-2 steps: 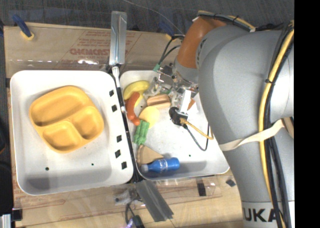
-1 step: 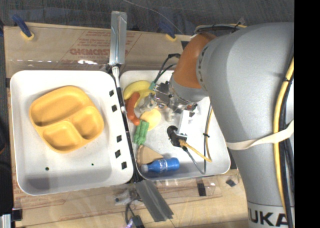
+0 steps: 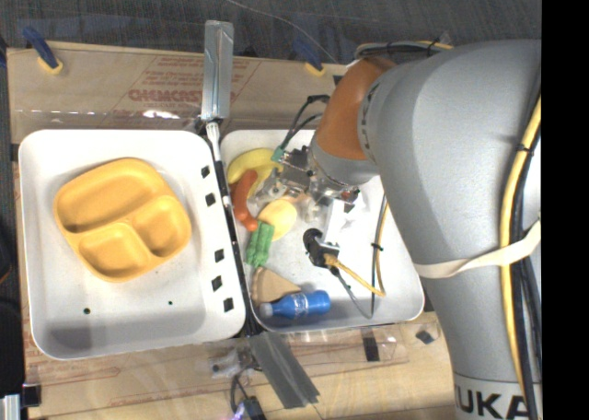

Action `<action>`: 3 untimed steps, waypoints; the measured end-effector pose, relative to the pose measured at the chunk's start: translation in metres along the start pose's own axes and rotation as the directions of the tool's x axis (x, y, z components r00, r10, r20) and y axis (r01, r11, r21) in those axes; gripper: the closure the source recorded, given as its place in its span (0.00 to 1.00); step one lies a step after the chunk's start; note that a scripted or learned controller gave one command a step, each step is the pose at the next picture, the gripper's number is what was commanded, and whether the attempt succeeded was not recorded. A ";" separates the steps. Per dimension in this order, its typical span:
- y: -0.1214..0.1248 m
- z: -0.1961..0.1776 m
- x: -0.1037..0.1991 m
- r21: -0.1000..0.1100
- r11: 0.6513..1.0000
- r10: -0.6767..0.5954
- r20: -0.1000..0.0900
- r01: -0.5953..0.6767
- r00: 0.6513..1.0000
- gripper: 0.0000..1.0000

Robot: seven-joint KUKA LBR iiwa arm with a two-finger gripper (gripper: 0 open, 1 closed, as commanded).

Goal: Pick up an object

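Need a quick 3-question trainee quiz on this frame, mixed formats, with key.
1. True or false: the yellow divided tray lies in the right bin.
2. Multiple choice: which item lies nearest the right bin's front edge? A) banana B) blue bottle C) green item
3. Fill in: the arm's gripper is down over the ____ bin.

Key:
1. False; the tray is in the left bin.
2. B
3. right
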State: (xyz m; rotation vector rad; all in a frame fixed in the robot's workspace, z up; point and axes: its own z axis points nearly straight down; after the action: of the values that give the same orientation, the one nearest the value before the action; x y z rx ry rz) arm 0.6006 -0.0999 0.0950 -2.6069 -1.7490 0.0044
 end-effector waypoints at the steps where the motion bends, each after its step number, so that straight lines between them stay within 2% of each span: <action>1: 0.000 0.000 0.000 0.000 1.000 0.000 0.000 0.000 1.000 0.00; 2: 0.027 0.003 0.011 0.003 0.968 0.253 0.001 -0.253 0.968 0.00; 3: -0.049 -0.036 -0.066 -0.001 0.985 0.174 -0.001 -0.174 0.985 0.00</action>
State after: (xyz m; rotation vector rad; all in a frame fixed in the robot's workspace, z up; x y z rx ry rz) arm 0.5306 -0.1423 0.1312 -2.7498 -1.5156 0.0032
